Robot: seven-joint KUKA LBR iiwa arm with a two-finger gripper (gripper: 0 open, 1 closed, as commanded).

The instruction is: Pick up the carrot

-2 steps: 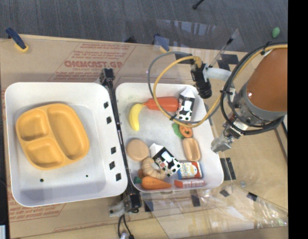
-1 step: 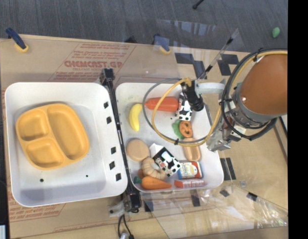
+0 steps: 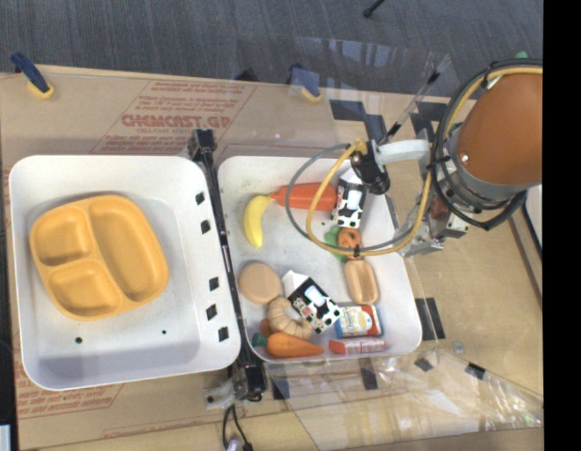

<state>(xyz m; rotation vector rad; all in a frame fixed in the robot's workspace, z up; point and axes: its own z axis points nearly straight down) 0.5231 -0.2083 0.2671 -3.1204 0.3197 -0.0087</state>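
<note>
1. Gripper [image 3: 352,216] hangs low in the right bin [image 3: 396,301]; whether it is open, I cannot tell
2. Carrot [image 3: 306,195] lies beside it, near the banana [image 3: 254,222]
3. Risk: the neighbouring cow-patterned carton [image 3: 348,208] gets grabbed instead

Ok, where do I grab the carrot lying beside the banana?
Probably take the carrot at its thick middle, from above, closing across its width: it lies flat, narrow tip toward the banana, right end crowded by the cow-patterned box.
</note>
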